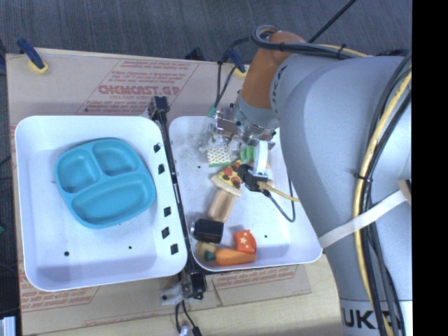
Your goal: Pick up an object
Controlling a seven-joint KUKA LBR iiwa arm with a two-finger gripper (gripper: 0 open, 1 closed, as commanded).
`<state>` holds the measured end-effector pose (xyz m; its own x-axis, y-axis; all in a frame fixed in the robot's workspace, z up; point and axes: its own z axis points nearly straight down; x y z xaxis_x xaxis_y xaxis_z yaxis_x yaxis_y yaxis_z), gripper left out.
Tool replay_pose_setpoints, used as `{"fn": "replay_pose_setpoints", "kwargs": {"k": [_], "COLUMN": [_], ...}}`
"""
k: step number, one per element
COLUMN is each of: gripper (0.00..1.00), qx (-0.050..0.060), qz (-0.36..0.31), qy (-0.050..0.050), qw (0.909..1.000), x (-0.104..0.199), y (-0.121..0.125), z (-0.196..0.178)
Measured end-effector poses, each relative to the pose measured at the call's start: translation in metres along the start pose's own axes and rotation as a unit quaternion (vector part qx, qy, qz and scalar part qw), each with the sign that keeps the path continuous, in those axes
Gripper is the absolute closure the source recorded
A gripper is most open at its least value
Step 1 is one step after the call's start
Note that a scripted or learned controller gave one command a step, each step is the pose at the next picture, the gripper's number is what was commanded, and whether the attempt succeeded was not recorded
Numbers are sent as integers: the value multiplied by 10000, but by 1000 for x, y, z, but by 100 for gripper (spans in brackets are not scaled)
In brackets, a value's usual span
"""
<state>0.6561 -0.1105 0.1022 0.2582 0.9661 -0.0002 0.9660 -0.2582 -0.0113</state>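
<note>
I am watching the big grey arm, smooth and rounded with its orange band, reaching down into the right bin, a shallow white plastic tub. Away to the side of the gripper, the left bin is holding a glossy blue divided plate. The gripper is hanging low over the far end of the right bin, and I cannot tell from this slant how it is set or whether it is gripping anything. Judging by that, I am taking this as the reach-and-grasp step, with nothing lifted yet. The toys are lying just below it: a flat pizza slice closest, then a pale wooden cylinder, a black block, an orange carrot and a small red piece. Next I am needing a clean close and a straight lift.
</note>
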Motion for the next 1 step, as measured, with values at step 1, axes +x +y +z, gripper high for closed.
{"fn": "replay_pose_setpoints", "kwargs": {"k": [1], "gripper": [100], "qx": [-37], "qz": [-1024], "qy": [-4], "qw": [9947], "x": [29], "y": [-65], "z": [-89]}}
